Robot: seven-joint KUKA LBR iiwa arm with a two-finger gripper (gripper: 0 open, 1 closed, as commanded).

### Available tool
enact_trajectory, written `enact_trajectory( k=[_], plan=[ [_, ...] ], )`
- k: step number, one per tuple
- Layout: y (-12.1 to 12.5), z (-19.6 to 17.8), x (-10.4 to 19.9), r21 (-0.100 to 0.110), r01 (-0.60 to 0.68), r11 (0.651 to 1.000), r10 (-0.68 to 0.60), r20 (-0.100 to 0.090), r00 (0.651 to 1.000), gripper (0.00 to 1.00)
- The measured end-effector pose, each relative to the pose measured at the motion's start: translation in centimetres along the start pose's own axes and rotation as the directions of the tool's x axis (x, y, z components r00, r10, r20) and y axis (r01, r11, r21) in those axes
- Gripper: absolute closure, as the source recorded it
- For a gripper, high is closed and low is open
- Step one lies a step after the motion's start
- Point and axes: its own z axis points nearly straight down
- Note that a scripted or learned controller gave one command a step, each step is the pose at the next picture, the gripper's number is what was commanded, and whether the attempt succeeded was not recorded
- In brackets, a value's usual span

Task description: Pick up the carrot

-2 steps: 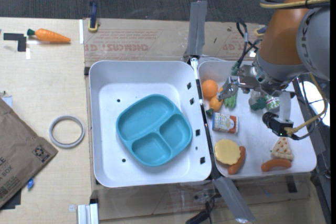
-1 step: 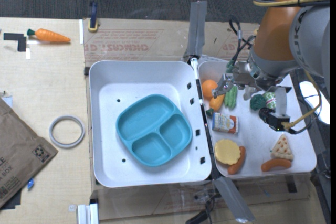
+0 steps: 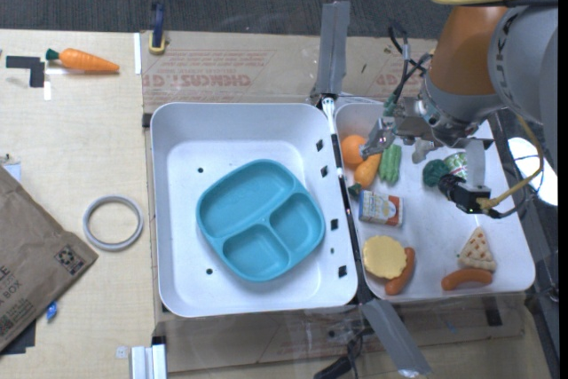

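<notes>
Camera view, nearest first: sausage (image 3: 466, 279) in the right bin (image 3: 510, 217); then an orange piece, likely the carrot (image 3: 365, 172), at the bin's left wall, touching a pickle (image 3: 390, 162). The pincer (image 3: 383, 138) hangs just above, its grip state impossible to tell. Risk: crowding could cause it to catch the pickle instead. A second carrot (image 3: 84, 61) lies well apart on the far tabletop (image 3: 71, 146).

Crowded right bin (image 3: 524, 266): orange (image 3: 352, 147), cucumber (image 3: 390, 163), broccoli (image 3: 435, 172) hem my gripper (image 3: 380, 140); open floor between carton (image 3: 380, 208) and pizza slice (image 3: 477, 249).
</notes>
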Motion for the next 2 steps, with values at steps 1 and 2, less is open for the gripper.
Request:
enact_trajectory(
  k=[1,2],
  plan=[
    [1.0,6.7,-4.5,0.001,0.160,0.987,-0.160,-0.001,0.987,0.00],
    [2.3,-0.1,0.2,-0.002,0.226,0.974,-0.226,0.000,0.974,0.00]
  ],
)
